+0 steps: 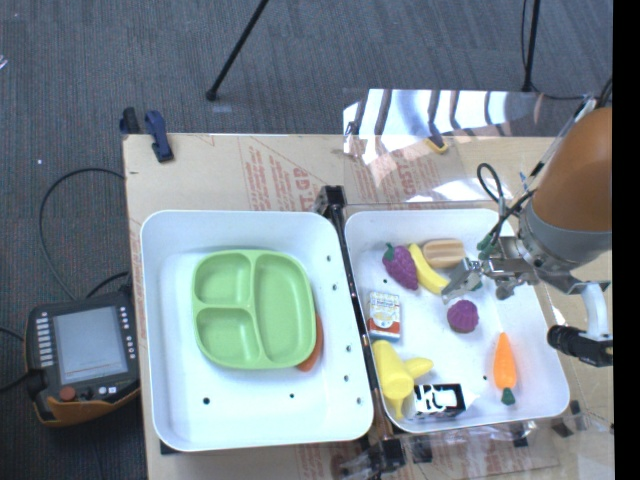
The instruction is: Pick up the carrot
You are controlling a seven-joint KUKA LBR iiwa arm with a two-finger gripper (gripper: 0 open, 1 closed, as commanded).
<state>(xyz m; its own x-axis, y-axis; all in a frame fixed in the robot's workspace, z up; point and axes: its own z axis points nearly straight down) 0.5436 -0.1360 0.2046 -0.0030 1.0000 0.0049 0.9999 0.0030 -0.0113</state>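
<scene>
**Carrot at rest in right bin; gripper positioned above bin centre**

The carrot lies in the lower right part of the right bin, close to the bin's right wall. It is a short orange cone, widest and rounded at its upper end and narrowing toward the bottom of the frame, where a small dark green stub marks the tip. It lies roughly vertical in the frame, flat on the white floor, and touches no other item.

The gripper is located in the upper right part of the same bin, above and slightly left of the carrot and well apart from it. The grey arm with its orange band enters from the right edge of the frame. Whether the jaws are open or closed cannot be determined at this resolution; nothing is seen held between them.

Other contents of the right bin:
- purple grapes, a banana and a bread roll grouped at the upper left;
- a round purple fruit just below the gripper;
- a small carton near the left wall;
- a yellow item and a black-and-white box along the lower edge.

The left bin holds a green divided plate lying over an orange object, seen at the plate's lower right edge.
</scene>
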